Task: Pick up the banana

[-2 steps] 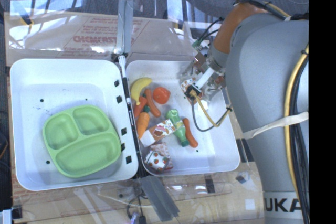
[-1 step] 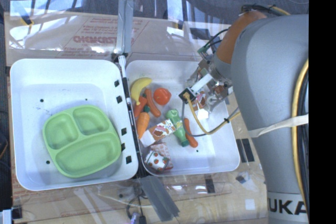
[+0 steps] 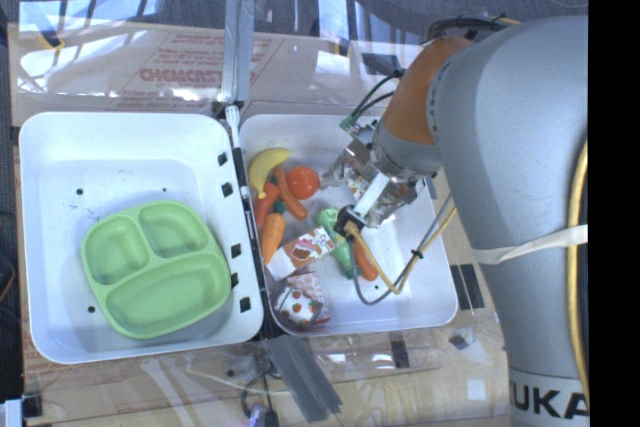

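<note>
Banana point(image 3: 264, 167): we find it at the far left corner of the right bin point(image 3: 425, 290), just beside the left wall, lying free.
Gripper point(image 3: 358, 173): low over that bin's middle, apart from the banana; we cannot tell whether it is released or clenched.
Neighbours: tomato point(image 3: 302, 181) just beside the banana; carrot point(image 3: 272, 235) nearer the front edge.
Left bin point(image 3: 60, 165): holds a green divided plate point(image 3: 155, 267).

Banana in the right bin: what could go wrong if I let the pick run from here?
1. The banana lies by the right bin's left wall, crowded by a red tomato and carrots. The claw may grab or shove a neighbour instead.
2. The claw sits right of the banana, close to a green toy. Crossing low could drag it.
</note>
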`<state>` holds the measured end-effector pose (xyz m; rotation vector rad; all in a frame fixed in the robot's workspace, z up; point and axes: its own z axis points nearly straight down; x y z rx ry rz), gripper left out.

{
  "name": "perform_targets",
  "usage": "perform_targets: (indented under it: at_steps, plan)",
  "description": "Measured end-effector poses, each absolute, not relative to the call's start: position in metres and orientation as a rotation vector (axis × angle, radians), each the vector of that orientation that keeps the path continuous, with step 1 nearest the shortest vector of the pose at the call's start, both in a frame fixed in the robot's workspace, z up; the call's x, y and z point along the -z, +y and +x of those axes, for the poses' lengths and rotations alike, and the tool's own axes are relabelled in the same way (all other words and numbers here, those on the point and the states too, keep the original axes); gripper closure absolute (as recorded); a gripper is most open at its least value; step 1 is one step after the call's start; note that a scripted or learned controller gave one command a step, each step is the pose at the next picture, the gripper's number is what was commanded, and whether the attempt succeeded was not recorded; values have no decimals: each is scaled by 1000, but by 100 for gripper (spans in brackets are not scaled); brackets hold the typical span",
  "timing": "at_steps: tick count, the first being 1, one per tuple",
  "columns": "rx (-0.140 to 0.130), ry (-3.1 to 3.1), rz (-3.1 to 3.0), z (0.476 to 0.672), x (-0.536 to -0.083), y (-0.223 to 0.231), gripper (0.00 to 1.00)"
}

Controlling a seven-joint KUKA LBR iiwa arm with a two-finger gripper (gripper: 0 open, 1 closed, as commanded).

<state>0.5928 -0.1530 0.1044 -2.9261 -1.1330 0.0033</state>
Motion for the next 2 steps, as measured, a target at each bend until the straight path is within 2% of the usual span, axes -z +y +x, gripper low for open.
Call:
perform_targets:
  at_steps: [1,2]
  plan:
    - [-5,-1499,-2758,636,-91,-108,0]
    - [-6,-957,-2989,656,-91,-99,0]
